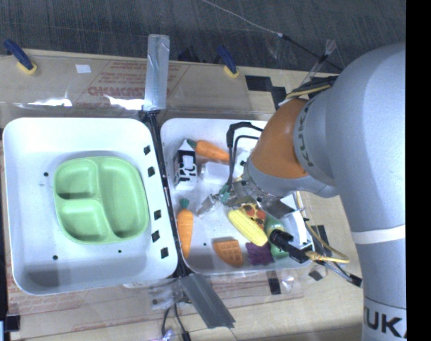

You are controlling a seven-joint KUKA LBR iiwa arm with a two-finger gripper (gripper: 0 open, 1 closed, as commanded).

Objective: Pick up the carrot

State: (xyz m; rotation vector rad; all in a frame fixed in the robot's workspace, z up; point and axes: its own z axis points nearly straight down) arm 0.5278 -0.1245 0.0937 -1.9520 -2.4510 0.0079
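Right now you have two carrots in the right bin [174,190]. One carrot [211,150] lies near the bin's far wall, its green top pointing left, just beside a small black-and-white item [187,168]. The second carrot [184,230] lies along the bin's left wall, near the front corner, its green top pointing away from you.

Your arm [357,148] reaches in from the right, with the orange band [280,141] over the bin's far right part. The jaws [216,202] sit low in the middle of the bin, between the two carrots and touching neither as far as you can see. The metal tips are small and blurred, so you cannot tell whether they are wide or narrow, and nothing shows between them.

Just right of the jaws lies a corn cob [246,226], with a purple piece [258,254] and a green piece [275,229] beside it. An orange waffle-like block [228,251] rests near the front wall.

Over in the left bin [16,190] a green divided plate [100,199] lies flat. Both bins sit side by side on the surface [73,77], their inner walls touching.
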